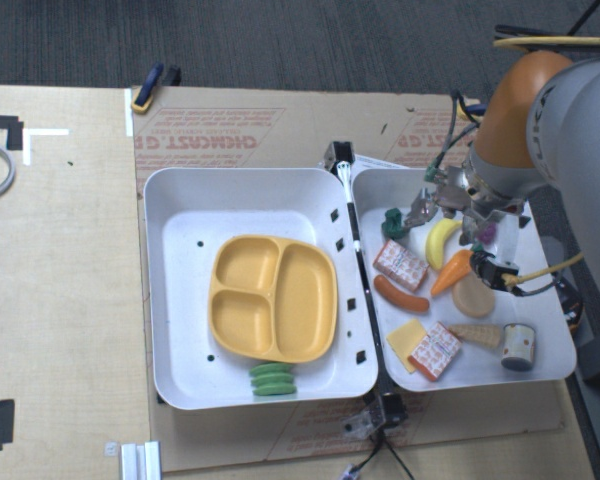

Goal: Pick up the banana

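Gripper [446,211] fingers are seen straddling the upper end of the banana [440,242] in the right bin [550,368], one dark finger on either side of the fruit; whether they are pressing it cannot be told, so no hold can be confirmed. Above the gripper, the grey arm [580,118] with its orange band [510,108] is seen reaching in from the right over the bin's far corner. Both white bins are set side by side on a sheet of printed cardboard [240,128], and the left bin [170,268] is occupied by a yellow three-compartment plate [274,298], with a green ridged item [272,379] lying just below it by the near wall. In the right bin, the yellow banana is found near the far wall, lying roughly upright in the view, with a carrot [450,272] touching its lower end. A red-and-white patterned packet [400,264] is placed just left of the banana, a sausage [402,294] beneath that packet, and a yellow cheese wedge [406,340] beside a second patterned packet [437,351] nearer the front. A small can [517,347] is lying near the front right corner.
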Tool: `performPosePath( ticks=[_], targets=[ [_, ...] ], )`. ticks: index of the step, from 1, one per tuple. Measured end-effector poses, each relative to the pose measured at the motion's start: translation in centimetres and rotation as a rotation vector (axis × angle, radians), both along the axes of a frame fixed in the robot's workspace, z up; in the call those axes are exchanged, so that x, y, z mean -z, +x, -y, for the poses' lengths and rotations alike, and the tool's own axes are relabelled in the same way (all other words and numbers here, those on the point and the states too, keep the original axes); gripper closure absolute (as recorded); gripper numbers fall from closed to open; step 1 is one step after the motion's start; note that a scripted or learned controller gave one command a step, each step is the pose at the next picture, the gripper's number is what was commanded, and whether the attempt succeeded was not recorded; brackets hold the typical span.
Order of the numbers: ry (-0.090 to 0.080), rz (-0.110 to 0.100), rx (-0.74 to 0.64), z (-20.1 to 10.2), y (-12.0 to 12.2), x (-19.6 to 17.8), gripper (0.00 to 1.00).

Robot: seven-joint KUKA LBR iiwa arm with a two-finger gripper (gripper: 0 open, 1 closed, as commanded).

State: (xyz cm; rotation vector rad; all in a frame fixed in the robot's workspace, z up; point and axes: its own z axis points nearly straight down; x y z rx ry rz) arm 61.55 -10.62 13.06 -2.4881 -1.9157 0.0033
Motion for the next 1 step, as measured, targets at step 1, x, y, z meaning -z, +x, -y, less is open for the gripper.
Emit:
performPosePath(
  ticks=[1],
  targets=[
    [0.000,0.024,-0.218,0.92,2.18,2.48,0.00]
  ],
)
